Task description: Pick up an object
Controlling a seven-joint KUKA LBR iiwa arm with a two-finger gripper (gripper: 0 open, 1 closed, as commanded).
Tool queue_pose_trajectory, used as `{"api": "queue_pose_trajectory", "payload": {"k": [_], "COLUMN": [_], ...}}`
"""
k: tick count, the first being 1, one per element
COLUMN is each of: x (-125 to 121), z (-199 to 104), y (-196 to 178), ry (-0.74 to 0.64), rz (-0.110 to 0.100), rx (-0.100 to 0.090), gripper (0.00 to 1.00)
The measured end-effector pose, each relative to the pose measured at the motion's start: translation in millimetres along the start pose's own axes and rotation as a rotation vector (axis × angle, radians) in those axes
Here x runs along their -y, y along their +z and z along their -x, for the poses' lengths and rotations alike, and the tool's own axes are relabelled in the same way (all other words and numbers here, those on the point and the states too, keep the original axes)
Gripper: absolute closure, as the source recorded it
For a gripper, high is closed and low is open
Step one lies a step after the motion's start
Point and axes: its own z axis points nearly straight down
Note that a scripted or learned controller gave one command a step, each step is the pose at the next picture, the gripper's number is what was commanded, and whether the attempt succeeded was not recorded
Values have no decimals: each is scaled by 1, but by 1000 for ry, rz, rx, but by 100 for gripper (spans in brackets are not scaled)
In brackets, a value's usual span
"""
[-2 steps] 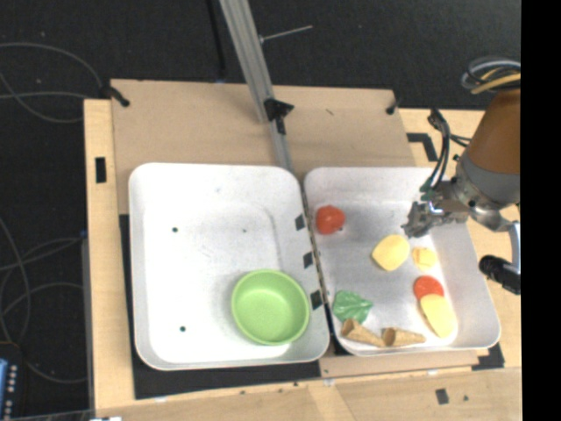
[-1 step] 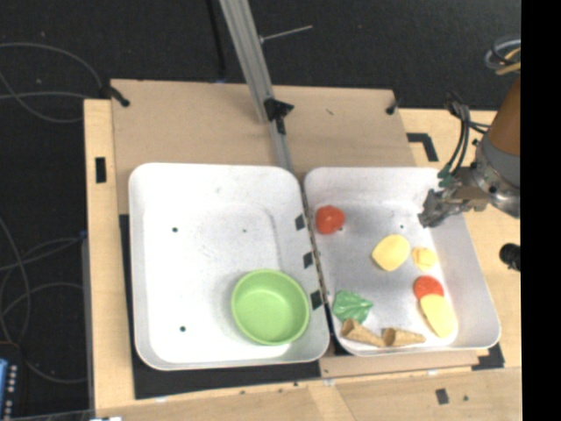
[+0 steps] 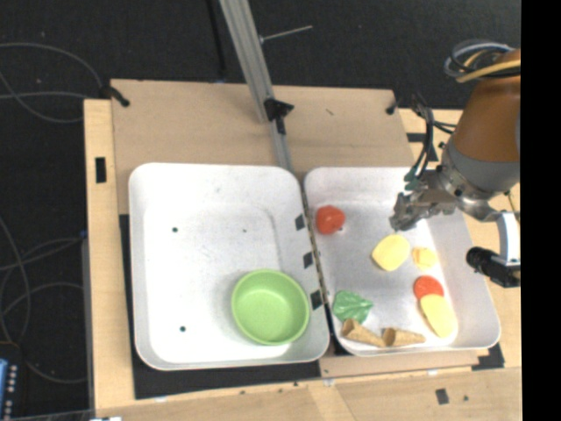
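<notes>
The fingers (image 3: 408, 210) hang above the right bin (image 3: 368, 182); their state cannot be determined. A yellow piece (image 3: 391, 253) lies just below them, a red ball (image 3: 330, 219) to their left. The left bin (image 3: 175, 200) on the desk (image 3: 193, 121) holds a green bowl (image 3: 270, 306).

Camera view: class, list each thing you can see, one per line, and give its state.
green bowl: upright in left bin
red ball: loose in right bin, near divider
yellow lump: lying mid-bin, untouched
green leaf piece: flat near front edge
two cones: on their sides
gripper: above right bin, holding nothing visible
</notes>
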Motion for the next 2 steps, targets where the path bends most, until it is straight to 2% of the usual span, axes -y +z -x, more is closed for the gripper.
{"api": "queue_pose_trajectory", "payload": {"k": [1, 2], "x": [14, 15], "z": [-58, -108], "y": [2, 12], "ry": [0, -1], "rz": [-1, -1], "rx": [-1, -1], "gripper": [100, 100]}}
